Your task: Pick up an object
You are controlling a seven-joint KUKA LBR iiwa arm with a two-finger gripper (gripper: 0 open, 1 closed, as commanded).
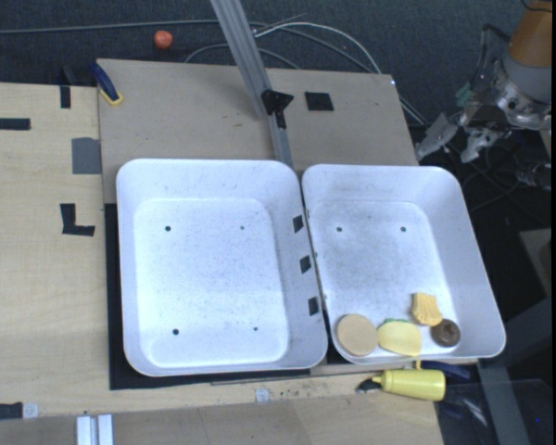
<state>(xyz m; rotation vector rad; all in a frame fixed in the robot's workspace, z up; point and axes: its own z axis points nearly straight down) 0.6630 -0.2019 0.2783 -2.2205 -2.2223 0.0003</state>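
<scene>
White plastic is forming the left bin [208, 267], which is sitting toward the tabletop's [37, 267] front edge, touching the right bin [389, 239] along its side. Inside the right bin, four small things are clustering in its front right corner: a round tan disc [357, 335], a pale yellow lump [401, 337] just beside it, a yellow-orange piece [426, 308] behind that, and a small brown round thing [446, 333] nearest the rim. A yellow bottle [412, 383] is lying on its side just in front of that bin. Beyond the tabletop's far right corner, the end effector [468, 133] is hanging well apart from the bins, gripping nothing; whether it is spread or pressed together I cannot tell.
</scene>
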